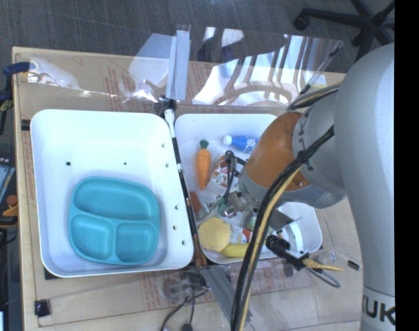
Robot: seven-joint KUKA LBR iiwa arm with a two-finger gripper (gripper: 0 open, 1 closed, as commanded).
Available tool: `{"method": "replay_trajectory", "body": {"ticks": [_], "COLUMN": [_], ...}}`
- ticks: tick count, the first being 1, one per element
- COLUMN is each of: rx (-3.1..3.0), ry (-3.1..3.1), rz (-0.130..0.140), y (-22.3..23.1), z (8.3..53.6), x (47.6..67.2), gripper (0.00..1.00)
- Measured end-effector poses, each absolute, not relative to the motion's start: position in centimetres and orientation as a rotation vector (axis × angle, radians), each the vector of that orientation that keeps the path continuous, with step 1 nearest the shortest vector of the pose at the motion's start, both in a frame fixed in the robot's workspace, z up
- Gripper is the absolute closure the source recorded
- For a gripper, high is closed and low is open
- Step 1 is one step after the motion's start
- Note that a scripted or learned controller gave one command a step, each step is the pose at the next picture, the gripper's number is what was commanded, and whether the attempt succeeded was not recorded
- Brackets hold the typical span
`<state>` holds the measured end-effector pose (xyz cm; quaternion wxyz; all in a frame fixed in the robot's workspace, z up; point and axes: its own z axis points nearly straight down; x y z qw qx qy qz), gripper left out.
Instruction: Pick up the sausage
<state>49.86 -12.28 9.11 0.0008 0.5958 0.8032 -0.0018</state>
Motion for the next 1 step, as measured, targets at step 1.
{"method": "replay_trajectory", "body": {"ticks": [1], "rx": [1.148], "ry": [2.896], "rz": [-0.011], "y": [-11.99], "z": [9.62], "x": [48.20], "gripper": [0.00]}}
